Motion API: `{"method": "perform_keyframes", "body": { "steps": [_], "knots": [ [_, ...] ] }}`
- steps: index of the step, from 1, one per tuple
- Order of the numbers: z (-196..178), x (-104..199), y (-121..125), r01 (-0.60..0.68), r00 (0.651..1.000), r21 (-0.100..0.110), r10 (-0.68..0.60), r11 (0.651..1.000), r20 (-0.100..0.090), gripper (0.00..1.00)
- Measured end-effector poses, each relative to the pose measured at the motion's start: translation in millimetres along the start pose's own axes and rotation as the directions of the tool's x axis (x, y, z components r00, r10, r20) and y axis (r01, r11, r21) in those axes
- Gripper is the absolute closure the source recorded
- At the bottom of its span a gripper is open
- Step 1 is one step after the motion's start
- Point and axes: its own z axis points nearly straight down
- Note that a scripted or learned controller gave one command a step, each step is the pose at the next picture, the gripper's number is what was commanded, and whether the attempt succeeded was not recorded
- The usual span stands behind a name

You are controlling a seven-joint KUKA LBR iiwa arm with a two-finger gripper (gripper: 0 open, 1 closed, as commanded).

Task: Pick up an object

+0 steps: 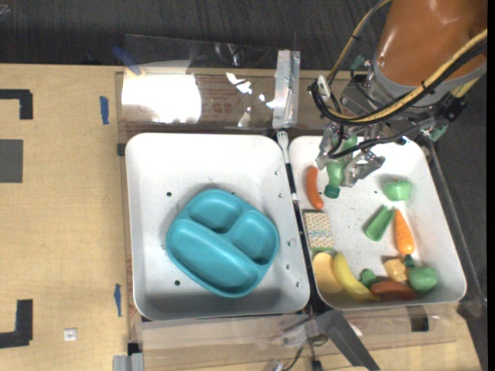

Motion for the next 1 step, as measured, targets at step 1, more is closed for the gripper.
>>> {"method": "perform_keyframes", "body": {
  "steps": [1],
  "knots": [
    [127.5, 30.5, -14.6, 0.352, 0.936, -0.011, -0.352, 0.936, -0.005, 1.00]
  ]
}}
